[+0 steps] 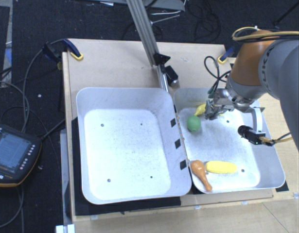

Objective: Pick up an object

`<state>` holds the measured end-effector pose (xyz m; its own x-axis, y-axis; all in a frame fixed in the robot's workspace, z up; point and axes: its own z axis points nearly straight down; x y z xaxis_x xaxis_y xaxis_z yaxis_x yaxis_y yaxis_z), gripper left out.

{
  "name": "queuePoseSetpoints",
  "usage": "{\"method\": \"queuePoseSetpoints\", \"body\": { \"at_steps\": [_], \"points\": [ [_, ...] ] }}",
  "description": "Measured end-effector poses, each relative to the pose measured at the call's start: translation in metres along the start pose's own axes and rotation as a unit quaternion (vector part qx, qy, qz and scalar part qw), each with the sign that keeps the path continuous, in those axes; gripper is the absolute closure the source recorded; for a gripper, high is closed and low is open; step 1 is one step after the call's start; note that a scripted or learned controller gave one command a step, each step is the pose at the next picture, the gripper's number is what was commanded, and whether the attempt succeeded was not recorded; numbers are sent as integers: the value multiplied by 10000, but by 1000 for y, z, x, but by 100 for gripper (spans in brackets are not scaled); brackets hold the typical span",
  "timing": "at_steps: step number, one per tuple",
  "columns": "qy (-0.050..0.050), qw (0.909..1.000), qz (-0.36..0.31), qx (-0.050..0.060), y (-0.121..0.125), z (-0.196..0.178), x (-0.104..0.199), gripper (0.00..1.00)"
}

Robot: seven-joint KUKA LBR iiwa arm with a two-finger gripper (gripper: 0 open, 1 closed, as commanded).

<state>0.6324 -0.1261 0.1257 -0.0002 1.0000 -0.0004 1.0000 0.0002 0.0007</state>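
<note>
My gripper [212,112] hangs low over the far part of the right bin [246,152], reaching in from the right. A small yellow object [200,109] lies just left of the gripper tip, touching or nearly touching it. A green ball [193,124] sits a little nearer, by the bin's left wall. At the bin's near edge lie an orange pear-shaped object [200,173] and a yellow oblong object [220,167] side by side.
The left bin [122,144] stands beside the right one, sharing a raised divider [178,135]. A slanted metal pole [147,30] rises from behind the bins. Blue-yellow clamps [71,50] grip the bench's far corners.
</note>
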Motion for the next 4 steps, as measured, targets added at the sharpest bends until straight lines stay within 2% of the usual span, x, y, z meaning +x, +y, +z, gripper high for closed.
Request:
{"method": "queuePoseSetpoints", "body": {
  "at_steps": [2,3,4],
  "points": [
    [-1,10000,-2,-26,2,-126,2,100],
    [0,10000,-1,-13,2,-165,2,100],
    [8,10000,-22,5,-5,-159,62,100]
  ]
}}
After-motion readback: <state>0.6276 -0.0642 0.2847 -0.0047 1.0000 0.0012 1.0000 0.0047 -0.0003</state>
